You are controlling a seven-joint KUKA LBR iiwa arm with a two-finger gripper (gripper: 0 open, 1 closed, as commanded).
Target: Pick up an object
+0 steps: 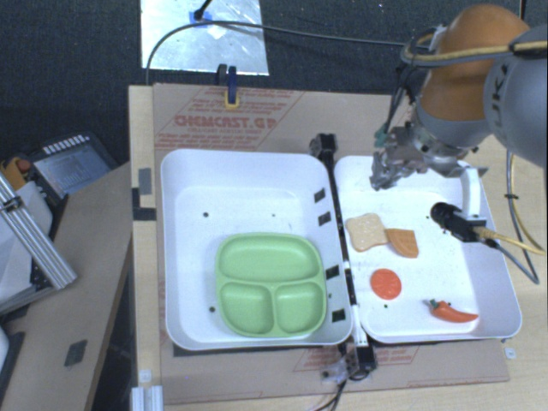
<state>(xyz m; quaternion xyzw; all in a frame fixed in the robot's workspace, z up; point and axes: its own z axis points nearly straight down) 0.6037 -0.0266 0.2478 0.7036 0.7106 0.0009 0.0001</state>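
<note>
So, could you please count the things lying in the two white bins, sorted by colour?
Green: 1, the divided tray in the left bin
Tan: 1, the bread slice
Orange-brown: 1, the flat piece
Red: 1, the round slice
Orange-red: 1, the carrot-like piece
Total: 5, four of them in the right bin

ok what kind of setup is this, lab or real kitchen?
Likely a robot lab bench, not a kitchen: two shallow white bins clamped on a cardboard-covered bench, toy food like a plastic carrot and a green divided plate, cables trailing around.
</note>
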